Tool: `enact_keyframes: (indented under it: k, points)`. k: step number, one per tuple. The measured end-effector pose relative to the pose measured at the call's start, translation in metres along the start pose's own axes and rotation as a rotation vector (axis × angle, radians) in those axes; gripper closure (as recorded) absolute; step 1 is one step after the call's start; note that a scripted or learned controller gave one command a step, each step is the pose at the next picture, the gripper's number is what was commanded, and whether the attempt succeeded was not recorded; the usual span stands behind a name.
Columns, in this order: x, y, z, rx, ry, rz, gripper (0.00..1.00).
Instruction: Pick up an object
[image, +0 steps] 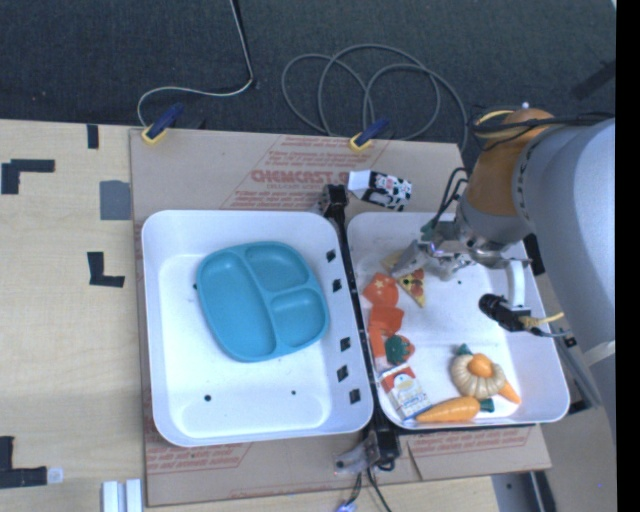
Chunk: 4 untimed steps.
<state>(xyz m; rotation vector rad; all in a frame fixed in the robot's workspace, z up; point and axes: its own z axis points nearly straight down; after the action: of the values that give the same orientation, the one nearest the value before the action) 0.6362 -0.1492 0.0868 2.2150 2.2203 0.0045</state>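
My gripper (422, 258) is low over the back of the right bin (455, 225), reaching in from the right under the grey arm with the orange band (500, 180). Just beside its tip lies a small yellow and red piece (412, 287). Left of that are two orange-red toy foods (380, 291) (386, 320) and a green and red one (398, 349). A small carton (401, 386), a carrot (450, 409) and a tan gourd (476, 370) lie along the bin's front. Nothing visibly hangs from the gripper.
The left bin (170, 380) holds a blue divided plate (264, 299). A black divider (345, 300) runs between the bins. A black and white object (385, 186) sits on the cardboard behind the right bin. Cables loop on the dark floor at the back.
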Motion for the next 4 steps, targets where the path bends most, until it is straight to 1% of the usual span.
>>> enact_keyframes:
  k: [1, 2, 3, 4]
  points:
    - [0.021, 0.030, 0.001, 0.003, 0.000, 0.000, 0.00]
    - [0.031, -0.011, 0.000, 0.004, -0.001, 0.002, 0.00]
    - [0.036, 0.030, 0.001, 0.003, 0.000, 0.000, 0.00]
    - [0.046, 0.017, -0.004, 0.007, 0.000, 0.002, 0.00]
